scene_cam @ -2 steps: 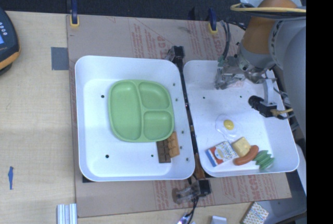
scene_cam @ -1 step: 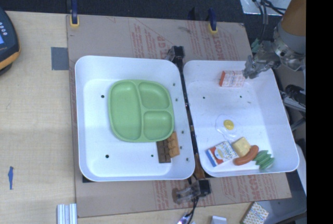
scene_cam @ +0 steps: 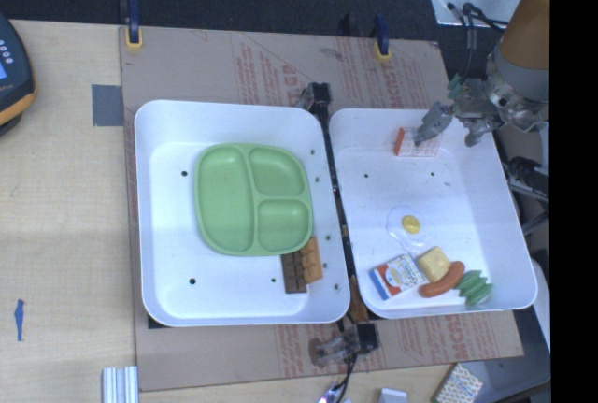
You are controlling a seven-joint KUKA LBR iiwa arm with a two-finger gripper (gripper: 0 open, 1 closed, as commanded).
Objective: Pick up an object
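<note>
My gripper (scene_cam: 455, 130) hangs over the far edge of the right bin (scene_cam: 486, 205), fingers spread open with nothing between them. Just left of its left finger (scene_cam: 432, 124) a small red-orange piece (scene_cam: 400, 141) lies on the bin floor. Near the bin's middle sits a fried egg toy (scene_cam: 409, 224). At the front lie a small red and white carton (scene_cam: 397, 276), a yellow cheese block (scene_cam: 433, 262), a red sausage (scene_cam: 441, 281) and a green leafy piece (scene_cam: 474, 288).
The left bin (scene_cam: 163, 205) holds a green divided plate (scene_cam: 253, 198) and a brown waffle-like bar (scene_cam: 302, 266) at its front right. Clamps (scene_cam: 318, 96) join the bins at the far and near ends. A yellow-edged device (scene_cam: 11, 69) sits far left.
</note>
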